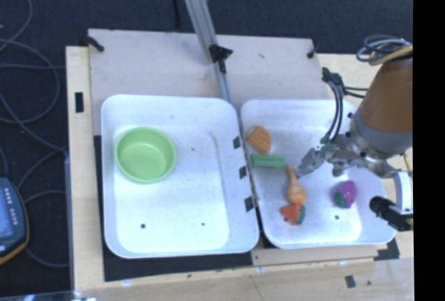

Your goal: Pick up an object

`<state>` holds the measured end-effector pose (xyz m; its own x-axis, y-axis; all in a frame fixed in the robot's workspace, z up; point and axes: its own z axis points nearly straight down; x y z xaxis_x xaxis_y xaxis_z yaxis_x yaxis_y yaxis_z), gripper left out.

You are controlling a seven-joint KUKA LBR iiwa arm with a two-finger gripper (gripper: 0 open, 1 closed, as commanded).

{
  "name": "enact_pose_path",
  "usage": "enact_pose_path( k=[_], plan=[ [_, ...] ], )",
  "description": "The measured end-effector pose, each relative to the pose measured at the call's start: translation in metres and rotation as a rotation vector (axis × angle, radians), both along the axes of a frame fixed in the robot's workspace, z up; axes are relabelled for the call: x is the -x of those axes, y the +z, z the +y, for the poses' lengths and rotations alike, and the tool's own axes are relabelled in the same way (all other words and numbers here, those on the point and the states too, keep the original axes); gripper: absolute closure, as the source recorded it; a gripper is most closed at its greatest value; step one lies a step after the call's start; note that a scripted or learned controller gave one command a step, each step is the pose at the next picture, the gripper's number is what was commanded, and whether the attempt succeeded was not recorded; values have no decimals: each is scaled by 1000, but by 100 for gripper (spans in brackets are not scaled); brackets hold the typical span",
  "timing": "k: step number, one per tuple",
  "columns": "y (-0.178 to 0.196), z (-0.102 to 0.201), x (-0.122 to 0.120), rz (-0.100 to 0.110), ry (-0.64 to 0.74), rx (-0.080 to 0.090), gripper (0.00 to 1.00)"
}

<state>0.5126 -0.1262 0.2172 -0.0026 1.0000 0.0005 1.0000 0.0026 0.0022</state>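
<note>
Bins come first: the left bin (208, 237), then the right bin (278, 115), which serves as landmark. Arm and gripper (311, 161) reach over the right bin's middle from its right wall; whether the fingers are spread or pressed together I cannot tell. A green bowl (144, 153) sits in the left bin, well apart from the right bin. Inside the right bin, the likeliest target, a tan gourd-shaped toy (295, 187), lies just below and left of the gripper tip, its long axis running toward the bin's near edge. An orange wedge (259, 140), green stick (268, 162), purple toy (344, 193) and red piece (293, 213) lie around it.
</note>
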Motion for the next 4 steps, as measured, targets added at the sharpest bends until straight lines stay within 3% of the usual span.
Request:
enact_pose_path(
  k=[1, 3, 4],
  plan=[
    [0, 0, 0, 0, -2, 0, 0],
    [-109, 2, 5, 7, -4, 2, 0],
    [-116, 1, 5, 2, -5, 2, 0]
  ],
)
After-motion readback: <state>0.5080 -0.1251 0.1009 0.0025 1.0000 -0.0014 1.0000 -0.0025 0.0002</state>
